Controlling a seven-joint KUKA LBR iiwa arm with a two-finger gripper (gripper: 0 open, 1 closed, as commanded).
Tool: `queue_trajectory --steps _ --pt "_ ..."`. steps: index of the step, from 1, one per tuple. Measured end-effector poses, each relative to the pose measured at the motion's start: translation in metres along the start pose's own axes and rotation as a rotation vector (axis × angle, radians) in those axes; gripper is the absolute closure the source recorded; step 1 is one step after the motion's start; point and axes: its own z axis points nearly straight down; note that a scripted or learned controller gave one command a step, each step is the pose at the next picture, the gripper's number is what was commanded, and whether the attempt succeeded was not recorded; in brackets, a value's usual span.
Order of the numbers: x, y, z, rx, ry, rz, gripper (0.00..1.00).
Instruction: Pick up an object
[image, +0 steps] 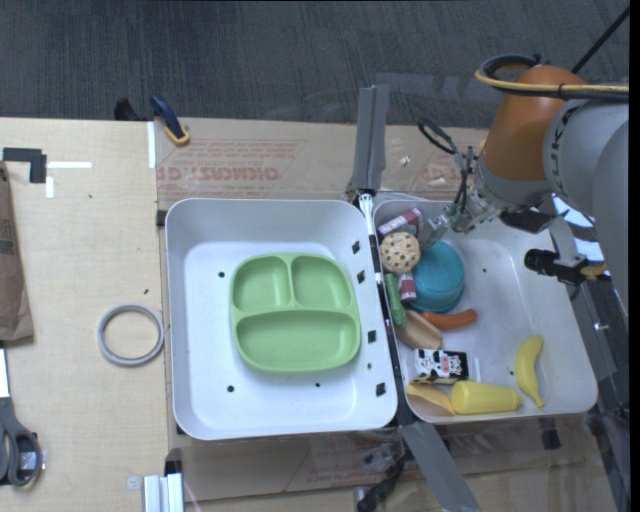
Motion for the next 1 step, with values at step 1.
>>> queue_trajectory --steps 1 --pt "0.0122 -0.0387 -0.0002 -0.005 0.005 0.066 0.00"
